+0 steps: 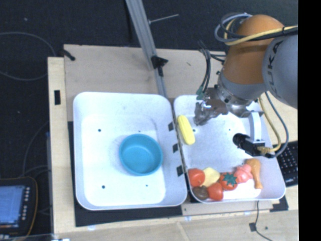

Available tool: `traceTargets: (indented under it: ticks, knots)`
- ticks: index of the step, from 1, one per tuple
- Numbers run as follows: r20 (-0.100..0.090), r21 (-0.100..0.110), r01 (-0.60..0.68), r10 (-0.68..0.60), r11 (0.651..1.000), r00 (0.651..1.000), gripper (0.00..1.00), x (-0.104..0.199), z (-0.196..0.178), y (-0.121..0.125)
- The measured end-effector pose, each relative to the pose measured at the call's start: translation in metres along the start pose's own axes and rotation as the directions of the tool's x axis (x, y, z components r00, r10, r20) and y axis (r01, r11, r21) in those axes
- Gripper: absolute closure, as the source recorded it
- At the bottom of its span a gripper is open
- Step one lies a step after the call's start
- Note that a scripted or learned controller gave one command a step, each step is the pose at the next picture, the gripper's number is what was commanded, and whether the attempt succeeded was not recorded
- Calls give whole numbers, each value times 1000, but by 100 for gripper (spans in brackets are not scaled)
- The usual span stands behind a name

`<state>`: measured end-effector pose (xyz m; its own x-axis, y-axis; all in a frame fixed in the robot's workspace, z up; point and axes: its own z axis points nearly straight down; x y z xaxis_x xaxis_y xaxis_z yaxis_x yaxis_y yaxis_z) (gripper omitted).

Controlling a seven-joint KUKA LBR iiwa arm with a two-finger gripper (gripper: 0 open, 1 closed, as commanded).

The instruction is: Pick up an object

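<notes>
The arm (261,59) reaches in from the right and hangs over the upper part of the right bin (220,139). Its gripper (203,113) points down near the upper left corner of this bin, above bare white floor. The nearest thing to pick is the yellow banana-shaped toy (186,130), which lies along the left wall of the right bin, just beside and a little below the gripper. I judge that the step in hand is the approach to a grasp, and the toy is not yet taken.

To do this step well, the gripper should come over the middle of the yellow toy and turn so that its closing line goes across the narrow width, not along the length. The wall is very near on the left side, so one side of the tool needs room between toy and wall; otherwise it may press on the rim or push the toy away. The descent should be straight and slow.

Other things lie in a heap (223,178) at the lower edge of the right bin: red, yellow, pink and orange toys, touching each other, harder to separate. A blue bowl (141,154) sits alone in the left bin (95,114).

About the pincer: it appears dark and small here, and I cannot tell how far it is open. I see nothing held in it, and it seems apart from the yellow toy
</notes>
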<state>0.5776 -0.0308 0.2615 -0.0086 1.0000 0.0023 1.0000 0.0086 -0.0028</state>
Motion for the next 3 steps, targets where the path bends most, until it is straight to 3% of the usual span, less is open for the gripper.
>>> traceTargets:
  ticks: [2, 3]
  knots:
    - [-1, -5, 2, -2, 1000, 1000, 100, 103, 4, -23]
    - [0, -4, -4, 4, 1000, 1000, 0, 100, 5, -23]
